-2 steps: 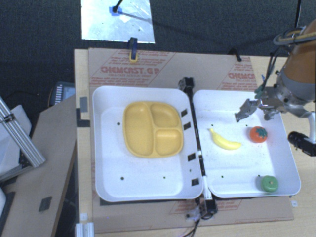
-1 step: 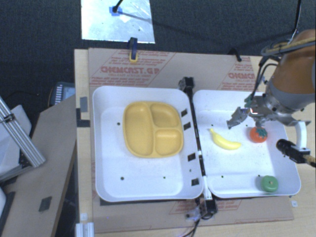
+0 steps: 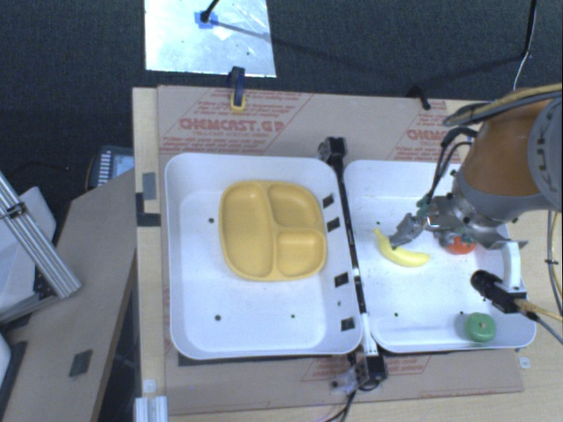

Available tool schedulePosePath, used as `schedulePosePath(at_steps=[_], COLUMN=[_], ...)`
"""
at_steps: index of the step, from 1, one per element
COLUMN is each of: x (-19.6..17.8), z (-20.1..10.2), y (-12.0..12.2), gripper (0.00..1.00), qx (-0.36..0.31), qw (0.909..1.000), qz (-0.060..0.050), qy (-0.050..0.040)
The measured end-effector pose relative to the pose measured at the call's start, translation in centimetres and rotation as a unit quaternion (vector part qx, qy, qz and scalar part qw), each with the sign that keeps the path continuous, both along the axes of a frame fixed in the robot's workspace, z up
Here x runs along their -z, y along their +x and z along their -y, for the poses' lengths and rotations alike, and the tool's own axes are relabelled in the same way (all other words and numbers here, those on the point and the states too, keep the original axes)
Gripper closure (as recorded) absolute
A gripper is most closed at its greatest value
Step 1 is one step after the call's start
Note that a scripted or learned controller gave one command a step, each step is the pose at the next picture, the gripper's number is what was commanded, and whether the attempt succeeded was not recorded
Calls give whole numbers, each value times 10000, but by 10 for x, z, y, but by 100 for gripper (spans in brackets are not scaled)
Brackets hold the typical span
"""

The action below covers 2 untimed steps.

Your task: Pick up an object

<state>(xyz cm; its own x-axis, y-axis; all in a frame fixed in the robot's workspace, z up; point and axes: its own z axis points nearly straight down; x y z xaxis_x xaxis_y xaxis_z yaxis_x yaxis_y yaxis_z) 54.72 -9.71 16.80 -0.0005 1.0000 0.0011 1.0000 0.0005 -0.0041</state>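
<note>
A yellow banana point(image 3: 400, 251) lies on the floor of the right white bin point(image 3: 387, 323), left of that bin's middle, curved and resting flat. Just above and beside its upper end hangs the pincer point(image 3: 408, 229), reaching in from the right on the grey arm point(image 3: 506, 161) with its orange band; its metal fingers point down and to the left, close to the banana, and nothing can be seen between them, though whether they are spread or closed I cannot tell at this slant. Behind the pincer, partly hidden by the wrist, sits a small red-orange object point(image 3: 457, 243). A green round object point(image 3: 479, 327) rests near the bin's lower right corner. The left white bin point(image 3: 189, 262) holds a yellow divided plate point(image 3: 271, 229) with three compartments. Both bins sit side by side on a cardboard-covered tabletop point(image 3: 264, 121).
</note>
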Motion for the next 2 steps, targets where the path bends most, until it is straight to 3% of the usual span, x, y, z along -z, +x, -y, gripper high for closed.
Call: schedulePosePath(at_steps=[1, 2], x=[56, 42], z=[7, 8], y=[-7, -4], gripper=[0, 100], qx=[2, 1], qw=[10000, 10000], qz=[-1, 34], qy=[0, -9])
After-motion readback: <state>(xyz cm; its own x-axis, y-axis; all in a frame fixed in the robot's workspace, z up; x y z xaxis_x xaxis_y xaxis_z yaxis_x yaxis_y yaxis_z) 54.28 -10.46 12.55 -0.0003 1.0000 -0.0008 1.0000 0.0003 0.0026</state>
